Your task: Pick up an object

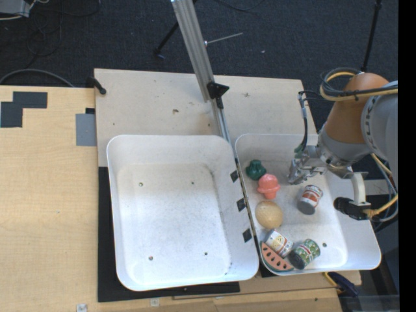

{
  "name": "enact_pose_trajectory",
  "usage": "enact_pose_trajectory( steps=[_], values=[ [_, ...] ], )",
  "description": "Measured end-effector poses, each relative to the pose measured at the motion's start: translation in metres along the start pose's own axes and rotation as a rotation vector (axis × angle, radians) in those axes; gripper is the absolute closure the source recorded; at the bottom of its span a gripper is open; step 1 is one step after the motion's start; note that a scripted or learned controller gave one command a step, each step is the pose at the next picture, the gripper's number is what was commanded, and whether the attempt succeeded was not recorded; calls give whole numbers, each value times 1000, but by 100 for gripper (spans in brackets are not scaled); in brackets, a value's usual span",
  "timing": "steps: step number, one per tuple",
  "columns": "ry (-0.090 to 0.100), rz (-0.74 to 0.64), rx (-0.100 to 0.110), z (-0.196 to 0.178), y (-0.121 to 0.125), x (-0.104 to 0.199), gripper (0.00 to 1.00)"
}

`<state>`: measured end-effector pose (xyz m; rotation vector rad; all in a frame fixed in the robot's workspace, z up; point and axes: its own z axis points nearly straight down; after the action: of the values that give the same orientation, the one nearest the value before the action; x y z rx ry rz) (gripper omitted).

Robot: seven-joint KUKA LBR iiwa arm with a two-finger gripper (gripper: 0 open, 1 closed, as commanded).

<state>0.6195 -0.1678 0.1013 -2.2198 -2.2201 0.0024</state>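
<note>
Hovering gripper (300, 172) in right bin (364, 252), finger state unclear, can (310, 198) just beside, left bin (120, 174) roomy

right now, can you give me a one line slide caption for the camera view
KUKA arm's gripper hovers in the right bin beside a pink toy, small can, green toy and potato.

- You see a big grey arm (383, 125) with a round orange band (351, 112).
- Yellow and black cables (338, 83) loop around it.
- Its gripper (300, 173) is small, shiny metal.
</note>
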Motion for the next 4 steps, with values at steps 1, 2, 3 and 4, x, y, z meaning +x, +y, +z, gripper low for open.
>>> enact_pose_trajectory(
  steps=[1,2,3,4],
  values=[
    [-1,-1,-7,-64,0,1,100],
    [-2,-1,-6,-117,0,-1,100],
    [2,-4,0,-124,-2,53,100],
    [2,-4,3,-113,-16,106,100]
  ],
)
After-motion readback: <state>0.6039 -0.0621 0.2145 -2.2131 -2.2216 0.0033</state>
